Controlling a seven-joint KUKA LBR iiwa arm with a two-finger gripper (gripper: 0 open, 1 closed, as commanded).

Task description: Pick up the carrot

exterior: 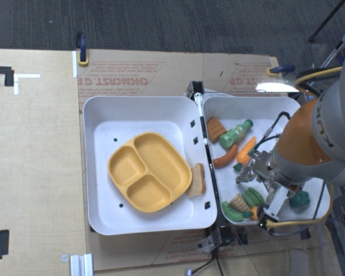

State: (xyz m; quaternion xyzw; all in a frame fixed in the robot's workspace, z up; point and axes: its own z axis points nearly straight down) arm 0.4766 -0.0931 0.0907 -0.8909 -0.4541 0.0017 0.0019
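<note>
Camera view from above: two shallow white bins are seen side by side on the counter (34, 171), the left bin (98, 171) and the right bin (218, 105). In the left bin a yellow divided plate (149, 171) with three compartments is laid near the middle, and a tan piece resembling a bread slice (197, 180) is propped just beside the plate's right edge, against the bin's right wall. In the right bin the carrot (247, 147) is found in the upper middle, lying at a slant, just below a green bottle (237, 133) and just beside a brown sausage (225, 156) on its left. A brown waffle-like piece (215, 129) is noted near the bin's upper left corner. Green leafy and pod-shaped items (244, 203) are gathered along the lower edge, and a teal rounded object (300, 199) is seen lower right. The grey arm with its orange band (302, 140) is extended in from the right over this bin. The tool (254, 170) is positioned low over the bin's centre, just below the carrot; whether it touches the carrot cannot be determined. Whether the tool is open or closed cannot be told, and nothing is seen gripped in it.
</note>
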